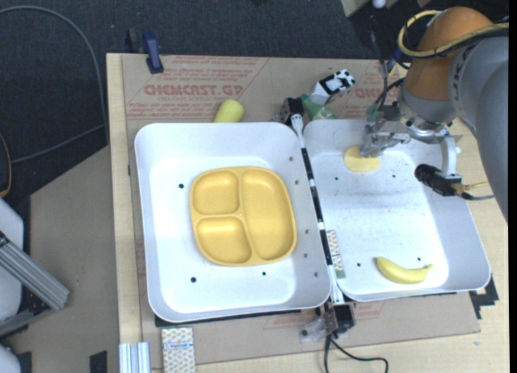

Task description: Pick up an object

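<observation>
In the right bin (452, 226) a small pale yellow round object (360, 161) lies near the far left corner. My gripper (378, 139) is down at its right edge, touching or nearly touching it; the object rests on the bin floor. A yellow banana (402, 270) lies near the bin's front edge, well away from the gripper. The grey arm with its orange band (440, 48) reaches in from the upper right.
The left bin (161, 226) holds a yellow divided plate (241, 215). A yellow object (229, 111) lies on the cardboard behind the left bin. A black-and-white item (335, 84) and clamps sit behind the divider. A black cable connector (436, 179) hangs over the right bin.
</observation>
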Controlling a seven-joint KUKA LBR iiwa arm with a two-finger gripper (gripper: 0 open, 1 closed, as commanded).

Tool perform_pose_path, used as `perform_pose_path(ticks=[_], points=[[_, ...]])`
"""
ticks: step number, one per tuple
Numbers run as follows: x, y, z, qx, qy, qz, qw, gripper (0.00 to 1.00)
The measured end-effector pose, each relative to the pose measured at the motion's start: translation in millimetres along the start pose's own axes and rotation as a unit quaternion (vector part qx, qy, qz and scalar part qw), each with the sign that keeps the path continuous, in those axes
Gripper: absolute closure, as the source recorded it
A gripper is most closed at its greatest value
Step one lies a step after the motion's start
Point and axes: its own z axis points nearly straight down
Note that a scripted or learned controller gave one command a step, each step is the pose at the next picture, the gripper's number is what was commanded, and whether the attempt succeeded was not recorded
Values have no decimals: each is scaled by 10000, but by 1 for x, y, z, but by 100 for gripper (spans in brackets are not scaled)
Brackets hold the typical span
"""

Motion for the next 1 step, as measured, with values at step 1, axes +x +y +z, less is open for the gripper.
perform_pose_path(ticks=[1], points=[[0,0,0,3,0,0,10000,0]])
